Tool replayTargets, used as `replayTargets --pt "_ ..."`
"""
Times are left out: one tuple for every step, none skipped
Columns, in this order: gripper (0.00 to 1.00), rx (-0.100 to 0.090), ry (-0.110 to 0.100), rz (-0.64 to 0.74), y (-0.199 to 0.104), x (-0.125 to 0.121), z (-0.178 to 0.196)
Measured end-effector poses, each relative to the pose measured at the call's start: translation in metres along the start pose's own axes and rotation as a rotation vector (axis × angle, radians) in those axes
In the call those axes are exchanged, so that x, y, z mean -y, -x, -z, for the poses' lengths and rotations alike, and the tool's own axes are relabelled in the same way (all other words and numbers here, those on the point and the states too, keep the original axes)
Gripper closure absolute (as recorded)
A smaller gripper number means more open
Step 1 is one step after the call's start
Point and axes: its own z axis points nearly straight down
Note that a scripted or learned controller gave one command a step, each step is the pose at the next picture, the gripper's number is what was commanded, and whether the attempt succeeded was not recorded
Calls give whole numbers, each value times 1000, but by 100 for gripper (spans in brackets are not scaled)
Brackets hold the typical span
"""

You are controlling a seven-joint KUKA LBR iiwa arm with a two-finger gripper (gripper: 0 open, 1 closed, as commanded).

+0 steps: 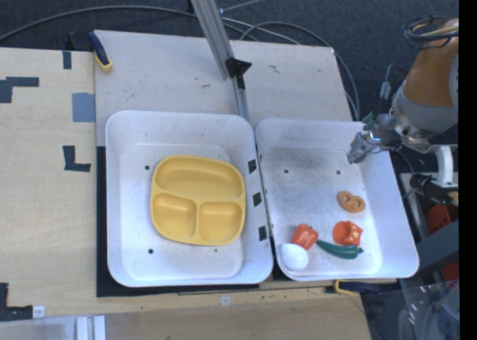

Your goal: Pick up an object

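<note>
My gripper hangs over the upper right edge of the right bin, above and apart from the objects. Near the bin's front lie a brown pretzel-like piece, a red pepper, a smaller red-orange piece, a green chili and a white egg. Nothing shows between the fingers.
The left bin holds a yellow divided plate. A grey metal pole slants across the back of the bench. Cables run behind the bins. The arm's orange band stands at the right edge.
</note>
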Motion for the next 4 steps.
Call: replayTargets --pt "100 -1 -2 0 0 -1 27" --pt "100 -3 -4 5 -61 -3 34" --pt "100 -3 -6 5 -123 5 36" --pt "100 -3 -6 5 -171 3 40"
